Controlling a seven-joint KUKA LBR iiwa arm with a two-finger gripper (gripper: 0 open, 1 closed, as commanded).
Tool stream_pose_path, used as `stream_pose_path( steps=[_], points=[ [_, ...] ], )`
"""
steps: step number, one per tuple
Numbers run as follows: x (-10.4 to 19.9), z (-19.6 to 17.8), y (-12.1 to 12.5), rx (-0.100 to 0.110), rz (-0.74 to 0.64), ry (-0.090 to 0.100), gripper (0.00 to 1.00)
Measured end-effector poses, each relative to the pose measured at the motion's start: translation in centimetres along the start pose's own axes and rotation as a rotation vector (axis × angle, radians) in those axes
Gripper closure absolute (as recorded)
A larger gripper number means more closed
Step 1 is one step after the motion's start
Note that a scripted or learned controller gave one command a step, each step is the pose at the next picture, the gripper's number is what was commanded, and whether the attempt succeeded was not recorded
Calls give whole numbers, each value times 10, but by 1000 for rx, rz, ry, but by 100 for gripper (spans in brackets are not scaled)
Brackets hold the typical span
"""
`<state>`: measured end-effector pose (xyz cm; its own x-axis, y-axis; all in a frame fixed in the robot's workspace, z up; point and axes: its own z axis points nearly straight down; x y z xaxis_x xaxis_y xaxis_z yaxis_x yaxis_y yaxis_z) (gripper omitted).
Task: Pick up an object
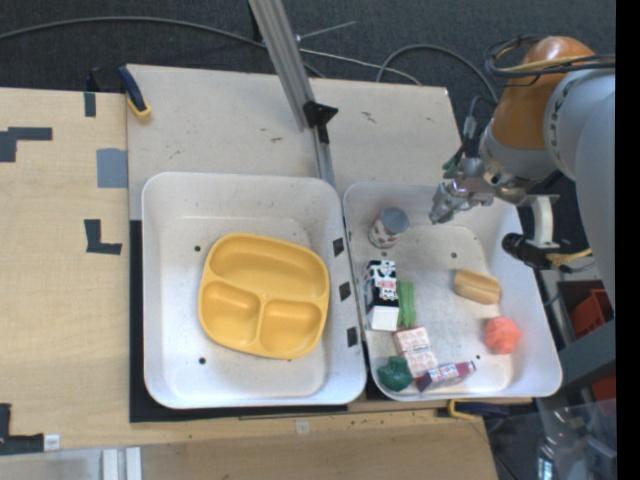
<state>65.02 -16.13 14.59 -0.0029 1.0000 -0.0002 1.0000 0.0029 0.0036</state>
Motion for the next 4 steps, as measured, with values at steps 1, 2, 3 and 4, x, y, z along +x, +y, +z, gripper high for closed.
stream_pose_path(
  steps=[1, 2, 3, 4],
  points=[
    [1, -43, 0, 0, 1, 0, 100],
    [-1, -104, -5, -2, 1, -1, 100],
    [44, -105, 2, 3, -3, 1, 100],
    [88, -105, 7, 4, -3, 1, 100]
  ],
)
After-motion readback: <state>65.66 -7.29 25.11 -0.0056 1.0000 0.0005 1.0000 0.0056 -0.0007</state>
